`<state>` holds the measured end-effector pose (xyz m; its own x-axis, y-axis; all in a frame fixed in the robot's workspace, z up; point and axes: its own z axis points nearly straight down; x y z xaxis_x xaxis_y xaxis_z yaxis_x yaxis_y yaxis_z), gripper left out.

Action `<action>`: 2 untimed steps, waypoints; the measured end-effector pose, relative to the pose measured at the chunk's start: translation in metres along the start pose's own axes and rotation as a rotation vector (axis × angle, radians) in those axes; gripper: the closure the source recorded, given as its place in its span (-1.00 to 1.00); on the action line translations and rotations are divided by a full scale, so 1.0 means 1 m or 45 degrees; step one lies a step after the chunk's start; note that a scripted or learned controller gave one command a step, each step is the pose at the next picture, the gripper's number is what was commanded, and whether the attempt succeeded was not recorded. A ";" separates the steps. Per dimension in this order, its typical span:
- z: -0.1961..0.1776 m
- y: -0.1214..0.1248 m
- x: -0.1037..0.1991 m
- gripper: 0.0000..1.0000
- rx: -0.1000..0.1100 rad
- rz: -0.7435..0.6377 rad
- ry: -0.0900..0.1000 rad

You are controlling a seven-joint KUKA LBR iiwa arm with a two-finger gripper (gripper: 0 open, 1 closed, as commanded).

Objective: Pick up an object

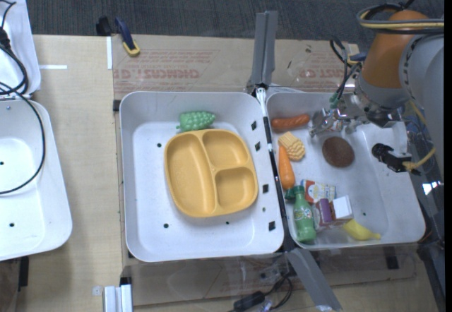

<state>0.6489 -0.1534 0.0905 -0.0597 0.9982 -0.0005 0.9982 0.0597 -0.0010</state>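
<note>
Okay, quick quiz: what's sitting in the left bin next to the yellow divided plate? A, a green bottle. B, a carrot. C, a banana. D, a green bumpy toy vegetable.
D: the green bumpy toy vegetable lies at the far rim of the yellow divided plate in the left bin.

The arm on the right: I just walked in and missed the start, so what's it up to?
The arm is reaching into the right bin, its gripper low at the far end, next to a brown round thing and a hot dog. Nothing shows between its fingers. Corn, a carrot, a green bottle and a banana lie in that bin. The left bin holds a yellow tray and a green toy.
</note>
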 end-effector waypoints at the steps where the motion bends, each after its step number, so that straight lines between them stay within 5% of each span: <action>1: -0.008 0.000 -0.001 1.00 0.005 -0.002 -0.001; 2: -0.111 -0.045 0.042 1.00 0.004 0.126 -0.001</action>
